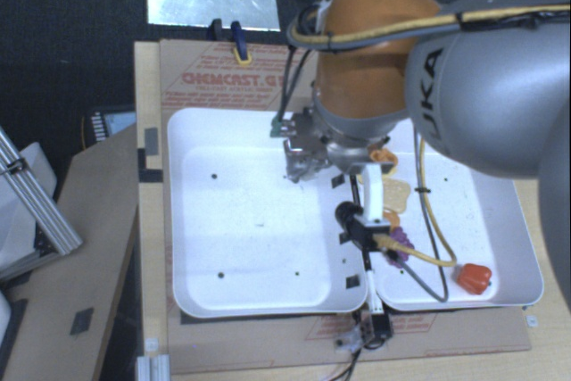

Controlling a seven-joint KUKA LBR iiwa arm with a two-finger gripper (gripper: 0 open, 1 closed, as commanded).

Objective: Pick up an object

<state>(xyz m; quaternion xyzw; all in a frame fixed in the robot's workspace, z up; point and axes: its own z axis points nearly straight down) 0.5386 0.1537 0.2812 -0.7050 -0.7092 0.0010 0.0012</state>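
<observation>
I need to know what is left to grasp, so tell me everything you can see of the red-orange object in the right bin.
The red-orange object is small, chunky and glossy, like a plastic toy pepper, red with an orange tint at its upper edge. It lies on the floor of the right bin, close to the near rim and toward the bin's right end. A yellow cable ends right beside it on its left; whether they touch is unclear. It lies apart from the purple item.

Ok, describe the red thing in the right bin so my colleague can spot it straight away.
Start at the right-hand shallow white bin and go to its near corner, by the front rim. The small glossy red-orange pepper-shaped object lies there alone, apart from the purple and tan pieces clustered under the arm; it is the only red item.
</observation>
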